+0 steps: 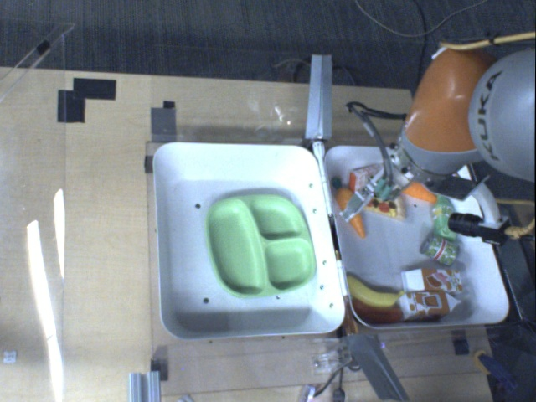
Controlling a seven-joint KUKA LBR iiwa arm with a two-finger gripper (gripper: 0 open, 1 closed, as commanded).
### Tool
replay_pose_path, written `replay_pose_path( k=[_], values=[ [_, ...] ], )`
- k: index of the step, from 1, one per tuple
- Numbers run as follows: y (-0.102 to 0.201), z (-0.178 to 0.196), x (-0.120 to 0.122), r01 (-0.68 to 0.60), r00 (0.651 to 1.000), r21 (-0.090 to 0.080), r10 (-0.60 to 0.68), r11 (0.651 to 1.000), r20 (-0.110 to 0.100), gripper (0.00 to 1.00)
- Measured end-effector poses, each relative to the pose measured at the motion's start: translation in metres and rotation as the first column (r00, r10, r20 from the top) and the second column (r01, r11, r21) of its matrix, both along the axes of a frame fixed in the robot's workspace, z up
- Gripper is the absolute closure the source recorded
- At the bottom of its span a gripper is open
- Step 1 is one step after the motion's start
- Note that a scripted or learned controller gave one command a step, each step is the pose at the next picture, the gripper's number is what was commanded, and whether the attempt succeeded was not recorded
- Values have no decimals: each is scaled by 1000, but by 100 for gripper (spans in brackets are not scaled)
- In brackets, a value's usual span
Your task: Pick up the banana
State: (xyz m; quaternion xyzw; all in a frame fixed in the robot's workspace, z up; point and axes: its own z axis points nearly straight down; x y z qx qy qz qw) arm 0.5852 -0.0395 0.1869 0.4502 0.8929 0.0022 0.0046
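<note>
A: Pale wood surface point(100, 224), lit with streaks of glare at the left. Dark carpeted floor point(209, 15) beyond the far edge, with a thin cable point(402, 15) looped across it. Black tape marks point(84, 97) near the surface's far left corner.

B: Two shallow white bins side by side. Left bin point(176, 300) carrying a green divided tray point(261, 243), three compartments, nothing in them. Metal bar point(318, 99) standing at the far end of the seam between the bins.

A: And the right bin point(494, 300)?

B: Crowded. Banana point(373, 292) lying at the near left corner, close against the wall shared with the left bin. Yellow, gently curved, darker at the tip pointing toward the seam. Resting beside a dark reddish item under its near edge, hard to name. Brown and white carton point(430, 293) just to its right, touching or nearly so.

A: Anything else in there?

B: Green can point(441, 233) toward the right side, orange pieces point(352, 212) near the seam, a small red and white packet point(365, 179) at the far end.

A: The arm?

B: Grey arm point(502, 115) with orange band reaching in from the right. End effector point(368, 198) hanging over the far left part of the right bin, near the orange pieces, well apart from the banana. Fingers open or closed: cannot tell, too tangled with the clutter beneath.
</note>
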Motion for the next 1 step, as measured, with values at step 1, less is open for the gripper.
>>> replay_pose_path(
  k=[1],
  values=[
    [-61,-27,-57,-49,999,-1,49,999,-4,0]
  ],
)
